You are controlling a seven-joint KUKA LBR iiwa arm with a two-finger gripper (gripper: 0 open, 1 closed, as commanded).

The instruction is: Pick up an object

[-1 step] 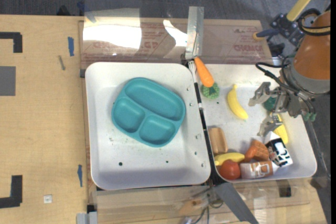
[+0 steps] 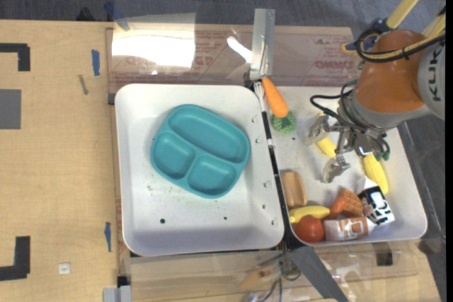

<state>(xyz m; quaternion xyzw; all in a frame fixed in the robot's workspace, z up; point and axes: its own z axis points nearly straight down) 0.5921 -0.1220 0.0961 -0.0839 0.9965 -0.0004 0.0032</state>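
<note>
In the right bin [image 2: 414,184], open jaws [image 2: 327,149] hover above toy food; the left bin [image 2: 134,152] holds a teal tray [image 2: 201,150].

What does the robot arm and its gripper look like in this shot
The arm is grey with a broad, rounded orange band above the wrist. Black cables loop beside that band. Below it sits a metallic silver two-finger gripper.

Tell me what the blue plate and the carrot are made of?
The teal divided plate looks like moulded plastic: one even colour, smooth rounded sections, a soft matte sheen. The toy carrot also looks like plastic, uniformly orange and slightly glossy, with a fuzzier green top that may be fabric or rough plastic; the view leaves that open.
</note>
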